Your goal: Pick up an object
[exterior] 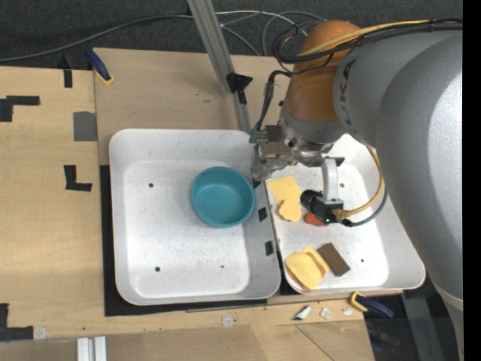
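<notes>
A blue bowl (pixel 222 195) stands upright in the left bin (pixel 150 262), close to its right wall. In the right bin (pixel 391 262) lie a pale yellow flat piece (pixel 285 195), a second yellow piece (pixel 304 268) near the front, and a brown block (pixel 334 259) touching that second piece. A small red-orange thing (pixel 312 218) peeks out beside the first yellow piece. My gripper (pixel 260 170) hangs low over the divide between the two bins, just right of the bowl's rim and at the far left corner of the first yellow piece. The wrist hides whatever is beneath it.
A slanted metal pole (pixel 218 51) rises from behind the bins. Cables (pixel 248 21) loop across the dark floor at the back. Blue clamps (pixel 100 65) hold the wooden bench. The big grey arm (pixel 421 126) covers the right bin's far right part.
</notes>
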